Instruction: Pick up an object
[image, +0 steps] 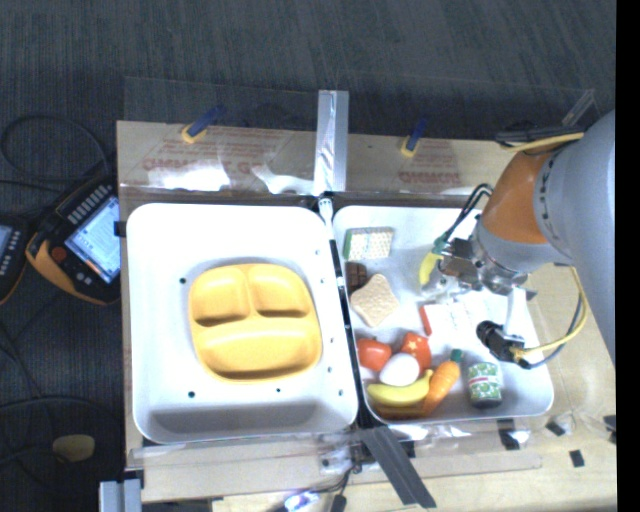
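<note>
Gripper (462, 275) hangs low inside the right bin (535, 395), coming in from the right on the grey arm (590, 200) with its orange band (515, 205) — whether it is grasping anything I cannot tell from where I stand. A yellow cable (560, 335) loops off the wrist down to a black plug.

No writing is readable anywhere; the small can (484, 383) at the bin's near right corner has a green and white label, too small to read.

Both bins are smooth white plastic with rounded corners. The left bin (150, 330) carries a glossy yellow tray (254, 318) split into three shallow compartments. The right bin is crowded with toy food: a pale green cracker-like square (369, 243) at the far left corner, a speckled tan slice of bread (375, 299) just below it, a red tomato (373, 354), a white egg (399, 370) touching it, a banana (398, 392) curved along the near wall and an orange carrot (441, 383) lying against the banana. A small yellow piece (429, 268) sits just beside the tool.

Beyond the bench's left edge, on the dark floor, lies an orange and black handheld pendant (85, 245) with a lit screen. Two blue and yellow clamps (203, 123) grip the far edge of the board.
</note>
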